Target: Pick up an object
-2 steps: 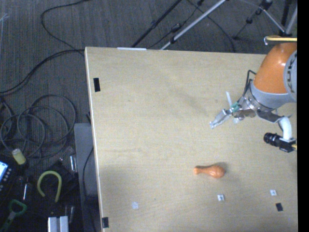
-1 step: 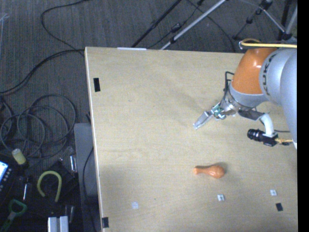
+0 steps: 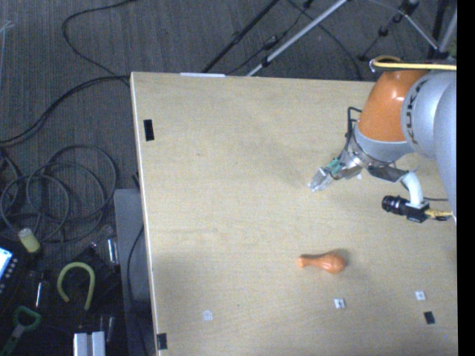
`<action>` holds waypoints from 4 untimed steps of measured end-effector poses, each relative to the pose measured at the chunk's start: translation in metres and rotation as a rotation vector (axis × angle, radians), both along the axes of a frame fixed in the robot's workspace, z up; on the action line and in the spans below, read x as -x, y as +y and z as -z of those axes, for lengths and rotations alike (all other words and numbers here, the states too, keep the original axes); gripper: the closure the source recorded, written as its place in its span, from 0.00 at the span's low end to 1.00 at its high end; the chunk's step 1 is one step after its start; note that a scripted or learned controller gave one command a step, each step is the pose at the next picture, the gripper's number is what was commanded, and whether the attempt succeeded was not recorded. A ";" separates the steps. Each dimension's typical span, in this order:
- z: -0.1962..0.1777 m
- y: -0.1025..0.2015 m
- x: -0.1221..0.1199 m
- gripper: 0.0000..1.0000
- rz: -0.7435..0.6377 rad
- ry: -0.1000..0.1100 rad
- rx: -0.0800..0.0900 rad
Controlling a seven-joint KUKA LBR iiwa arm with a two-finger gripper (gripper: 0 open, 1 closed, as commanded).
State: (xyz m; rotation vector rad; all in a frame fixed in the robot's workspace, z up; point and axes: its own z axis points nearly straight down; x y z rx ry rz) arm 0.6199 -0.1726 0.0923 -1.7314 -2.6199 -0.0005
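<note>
Orange pear-shaped object (image 3: 323,262) flat on bench, well apart from gripper (image 3: 320,181)

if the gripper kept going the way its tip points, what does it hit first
The gripper points left and slightly down in the picture, so it would most likely meet bare bench first. The orange object lies well below that line. Height above the bench is unclear.

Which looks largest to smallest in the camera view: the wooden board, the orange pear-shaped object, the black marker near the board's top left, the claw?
1. Wooden board
2. Orange pear-shaped object
3. Claw, close to the object in apparent size and nearer the camera, so this ranking is unsure
4. Black marker
</note>
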 end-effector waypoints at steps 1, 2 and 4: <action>0.000 0.000 0.000 0.00 0.000 0.000 0.000; 0.009 0.046 -0.010 0.00 -0.028 0.001 0.001; -0.001 0.033 -0.048 1.00 0.174 -0.001 0.008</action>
